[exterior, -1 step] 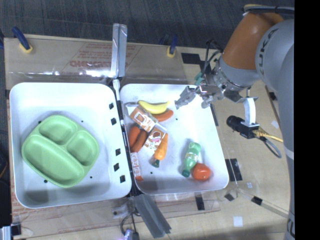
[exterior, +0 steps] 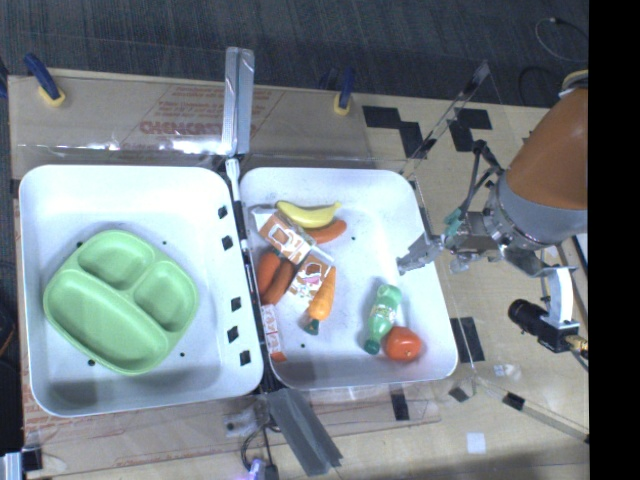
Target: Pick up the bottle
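The bottle [exterior: 381, 316] is small, clear and green-tinted with a green cap. It lies on its side in the right bin [exterior: 400, 190], near the front right corner, with its cap end pointing to the front. A red tomato [exterior: 403, 344] touches its lower end. My gripper [exterior: 420, 256] hangs over the right rim of that bin, up and to the right of the bottle and apart from it. Nothing shows in its grasp.
The right bin also holds a banana [exterior: 307, 212], carrots [exterior: 322, 296], an orange sausage-like piece [exterior: 272, 276] and two snack packets [exterior: 285, 238]. A green divided plate [exterior: 120, 298] fills the left bin [exterior: 60, 183]. The arm's orange band [exterior: 558, 158] rises at the right.
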`<state>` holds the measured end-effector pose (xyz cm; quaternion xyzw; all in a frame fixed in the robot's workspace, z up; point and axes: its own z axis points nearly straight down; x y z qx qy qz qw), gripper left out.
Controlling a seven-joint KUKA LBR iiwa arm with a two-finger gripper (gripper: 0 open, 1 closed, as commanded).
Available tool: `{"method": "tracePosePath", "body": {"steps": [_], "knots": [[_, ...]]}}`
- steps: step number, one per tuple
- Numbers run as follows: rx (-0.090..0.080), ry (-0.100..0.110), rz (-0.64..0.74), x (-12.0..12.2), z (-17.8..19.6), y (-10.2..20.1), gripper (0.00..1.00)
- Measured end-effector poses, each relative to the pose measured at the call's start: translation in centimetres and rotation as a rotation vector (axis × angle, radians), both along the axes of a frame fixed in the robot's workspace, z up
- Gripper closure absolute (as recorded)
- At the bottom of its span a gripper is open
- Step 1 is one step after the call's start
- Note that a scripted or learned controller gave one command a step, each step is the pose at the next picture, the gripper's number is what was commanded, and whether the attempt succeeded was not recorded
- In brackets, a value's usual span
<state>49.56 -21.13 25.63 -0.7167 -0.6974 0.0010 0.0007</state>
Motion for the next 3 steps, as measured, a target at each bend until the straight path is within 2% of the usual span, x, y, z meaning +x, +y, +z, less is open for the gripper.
{"method": "tracePosePath", "body": {"steps": [1, 2, 3], "knots": [[-0.001, -0.002, 0.078, 0.5, 0.6, 1.3, 0.00], [0.002, 0.000, 0.278, -1.3, -16.5, 0.1, 0.00], [0.001, -0.001, 0.284, -1.2, -15.5, 0.1, 1.00]]}}
